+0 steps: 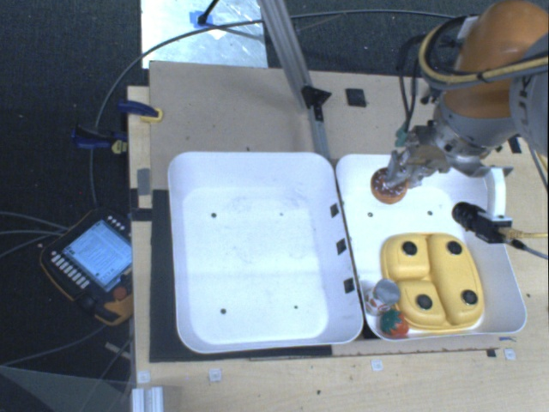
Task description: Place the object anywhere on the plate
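Arm (497, 54) comes in from the far right, with the hand (399, 177) down over the far-left part of the right bin (429, 217).

Task object looks like a small brown round disc (388, 190). It sits on the bin floor right at the tip of the hand, touching it or just under it. Can't tell how far the hand is open, and can't tell if it actually has hold of the disc; the view is too coarse there.

Yellow plate (446, 273) is in the near half of the same bin, a rounded square with four sections, each with a dark dot. The disc is apart from it, on the far-left side, with bare white floor between them.

Two small bits sit at the plate's near-left corner. A greyish piece (383, 293) is just beside the plate edge, and a red-and-green piece (393, 322) is nearer, against the bin's near wall.

Left bin (249, 256) sits flush beside the right one on the tabletop (232, 110). A blue clamp (137, 110) is on the tabletop's far-left edge. A teach pendant (90, 260) with its screen lit lies off to the left on the dark floor.
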Robot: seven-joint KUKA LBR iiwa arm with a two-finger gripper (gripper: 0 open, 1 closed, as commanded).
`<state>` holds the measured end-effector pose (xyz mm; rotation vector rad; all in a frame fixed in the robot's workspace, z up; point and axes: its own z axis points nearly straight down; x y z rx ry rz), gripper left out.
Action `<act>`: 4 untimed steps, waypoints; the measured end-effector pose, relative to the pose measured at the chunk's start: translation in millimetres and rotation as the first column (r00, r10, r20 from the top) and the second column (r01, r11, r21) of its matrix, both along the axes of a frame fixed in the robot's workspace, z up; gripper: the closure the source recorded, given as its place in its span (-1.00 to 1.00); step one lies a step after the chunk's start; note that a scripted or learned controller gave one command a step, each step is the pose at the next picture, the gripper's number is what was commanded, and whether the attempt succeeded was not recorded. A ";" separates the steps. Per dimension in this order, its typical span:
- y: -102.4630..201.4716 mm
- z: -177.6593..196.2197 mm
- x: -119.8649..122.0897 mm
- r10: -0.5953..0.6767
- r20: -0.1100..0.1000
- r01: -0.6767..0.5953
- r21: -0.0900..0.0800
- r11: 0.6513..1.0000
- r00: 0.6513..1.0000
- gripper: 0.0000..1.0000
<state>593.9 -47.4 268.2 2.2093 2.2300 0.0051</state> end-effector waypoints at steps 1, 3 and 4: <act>42.2 -1.5 16.8 0.000 0.000 0.000 0.000 1.000 1.000 1.00; 147.7 -18.0 41.2 0.000 -0.002 0.000 0.000 1.000 1.000 1.00; 197.2 -39.0 66.6 -0.001 -0.001 0.001 0.000 1.000 1.000 1.00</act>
